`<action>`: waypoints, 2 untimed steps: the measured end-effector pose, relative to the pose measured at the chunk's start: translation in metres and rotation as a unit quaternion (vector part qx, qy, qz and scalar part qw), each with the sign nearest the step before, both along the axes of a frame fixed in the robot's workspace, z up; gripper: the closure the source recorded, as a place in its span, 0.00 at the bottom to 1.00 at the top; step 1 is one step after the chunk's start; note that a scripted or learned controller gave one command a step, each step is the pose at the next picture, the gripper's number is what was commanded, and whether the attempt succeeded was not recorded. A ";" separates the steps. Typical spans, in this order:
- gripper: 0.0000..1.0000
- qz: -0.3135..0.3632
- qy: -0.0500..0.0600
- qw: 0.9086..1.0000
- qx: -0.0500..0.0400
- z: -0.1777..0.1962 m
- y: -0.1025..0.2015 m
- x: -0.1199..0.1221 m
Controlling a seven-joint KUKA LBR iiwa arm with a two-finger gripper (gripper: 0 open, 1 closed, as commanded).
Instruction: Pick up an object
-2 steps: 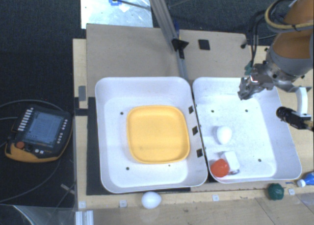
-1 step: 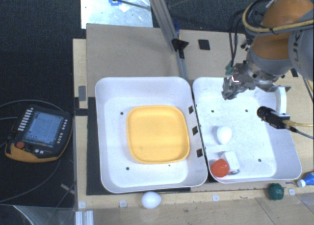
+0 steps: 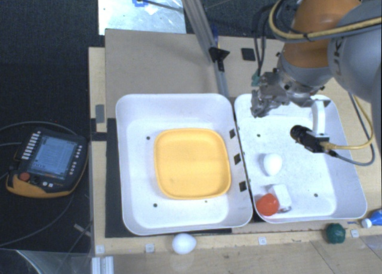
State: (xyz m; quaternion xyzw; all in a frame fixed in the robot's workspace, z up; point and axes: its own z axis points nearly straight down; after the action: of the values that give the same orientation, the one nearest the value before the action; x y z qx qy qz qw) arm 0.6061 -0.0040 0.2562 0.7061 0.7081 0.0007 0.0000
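The arm [image 3: 325, 34] comes in from the right and ends in the claw [image 3: 261, 109], which hangs over the far left corner of the right bin [image 3: 325, 174], close to the wall it shares with the left bin [image 3: 134, 165]. How wide the claw stands cannot be told from this slanted view; its tip is a dark, blurred cluster against the white floor. It is not seen to touch any loose thing.

The things to pick lie in the near half of the right bin, well apart from the claw. An egg [image 3: 272, 163] sits alone near the middle, toward the left wall. Nearer the front edge, a red ball [image 3: 267, 205] and a white block [image 3: 282, 196] lie touching — the ball on the left, in the front left corner.

The left bin holds a yellow plate [image 3: 192, 162], lying flat and roughly centred.

Outside the bins, on the surface [image 3: 161, 64], a second egg [image 3: 184, 243] rests just in front of the left bin, and a green ball [image 3: 335, 233] sits near the right bin's front right corner. A pendant [image 3: 45, 165] with a lit screen lies off to the left — on the dark floor, clear of the surface.
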 end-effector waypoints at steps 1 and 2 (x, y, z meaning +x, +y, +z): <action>1.00 0.000 0.001 1.000 0.000 -0.016 0.052 0.001; 1.00 0.000 0.000 1.000 0.000 -0.009 0.101 0.006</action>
State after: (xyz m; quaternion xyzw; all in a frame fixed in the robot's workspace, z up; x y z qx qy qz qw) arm 0.6123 0.0966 0.2473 0.7061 0.7081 0.0007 -0.0001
